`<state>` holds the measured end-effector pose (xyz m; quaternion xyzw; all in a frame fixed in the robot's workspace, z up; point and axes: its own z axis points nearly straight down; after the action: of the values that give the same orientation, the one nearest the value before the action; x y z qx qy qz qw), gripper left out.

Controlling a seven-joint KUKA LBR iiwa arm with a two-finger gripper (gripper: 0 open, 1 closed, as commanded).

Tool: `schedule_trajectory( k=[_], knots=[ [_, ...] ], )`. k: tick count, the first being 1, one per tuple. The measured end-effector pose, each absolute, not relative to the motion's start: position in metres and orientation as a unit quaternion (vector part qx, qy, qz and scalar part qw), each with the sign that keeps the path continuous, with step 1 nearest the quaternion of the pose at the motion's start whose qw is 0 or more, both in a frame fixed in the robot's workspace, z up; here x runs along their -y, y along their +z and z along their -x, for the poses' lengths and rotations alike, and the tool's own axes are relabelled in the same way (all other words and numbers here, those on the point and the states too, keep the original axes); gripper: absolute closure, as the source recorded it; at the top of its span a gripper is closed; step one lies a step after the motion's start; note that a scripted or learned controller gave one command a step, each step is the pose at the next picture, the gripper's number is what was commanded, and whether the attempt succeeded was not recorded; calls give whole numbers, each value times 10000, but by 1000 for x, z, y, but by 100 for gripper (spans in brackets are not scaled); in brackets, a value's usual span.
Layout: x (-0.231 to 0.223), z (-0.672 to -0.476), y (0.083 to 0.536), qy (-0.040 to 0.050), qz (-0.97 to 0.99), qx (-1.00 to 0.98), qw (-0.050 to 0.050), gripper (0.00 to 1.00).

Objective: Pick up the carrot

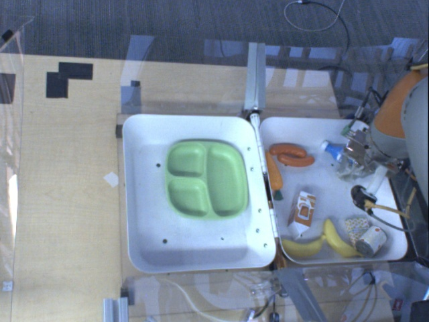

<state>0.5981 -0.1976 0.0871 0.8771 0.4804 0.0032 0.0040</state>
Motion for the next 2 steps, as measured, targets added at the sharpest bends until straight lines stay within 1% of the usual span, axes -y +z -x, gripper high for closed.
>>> schedule_trajectory(
  k=[1, 2],
  knots=[
    [146, -593, 100, -20, -8639, -5036, -16, 100],
    [197, -590, 173, -7, -8911, -4537, 1, 100]
  ],
)
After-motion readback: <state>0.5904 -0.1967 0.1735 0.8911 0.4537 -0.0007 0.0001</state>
